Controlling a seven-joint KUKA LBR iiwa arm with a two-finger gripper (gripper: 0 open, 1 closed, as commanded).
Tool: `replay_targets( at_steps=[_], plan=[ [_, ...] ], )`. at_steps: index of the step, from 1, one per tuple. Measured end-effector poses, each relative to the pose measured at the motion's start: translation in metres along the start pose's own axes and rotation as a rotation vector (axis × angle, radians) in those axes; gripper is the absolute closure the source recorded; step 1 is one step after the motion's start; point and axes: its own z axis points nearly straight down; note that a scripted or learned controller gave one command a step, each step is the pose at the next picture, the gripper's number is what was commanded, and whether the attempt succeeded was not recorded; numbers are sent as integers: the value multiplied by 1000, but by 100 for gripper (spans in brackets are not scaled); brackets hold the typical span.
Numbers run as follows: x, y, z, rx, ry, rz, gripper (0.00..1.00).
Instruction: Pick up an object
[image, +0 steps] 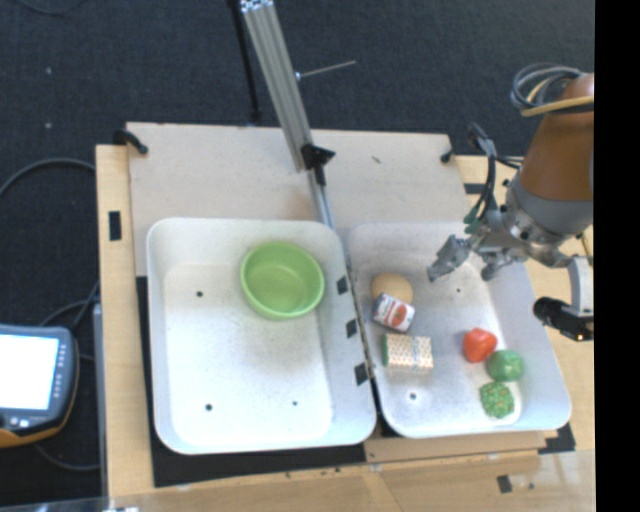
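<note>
A robot arm's pincer (462, 256) hangs over the upper part of the right-hand bin (535, 330), its dark fingers pointing toward the left of the picture and gripping nothing; from this angle one cannot tell whether they are spread or closed. The grey arm (553, 170), with its orange band, reaches in from the right edge behind the pincer.

Closest to the pincer, below and to its left, a pale tan ball (393, 287) lies on the bin floor, touching a small red-and-white can (395, 314) just beneath it. Lower again, a patterned box (408, 352) rests near the bin's left wall.

Below the pincer and a little to its right sits a red tomato-like piece (479, 344). Just beyond that lie a green round piece (505, 366) and a bumpy green piece (497, 399), the two close together near the bin's lower right corner. All of these lie apart from the pincer.

Well to the pincer's left, across the divide, a green bowl (282, 280) stands upright in the upper part of the left-hand bin (190, 380). A slanted metal rail (283, 85) rises above the two bins, and a screen (30, 375) glows at the far left edge.
</note>
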Motion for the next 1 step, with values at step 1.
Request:
replay_targets(
  at_steps=[1],
  plan=[
    [0,0,0,0,0,1,0]
  ],
)
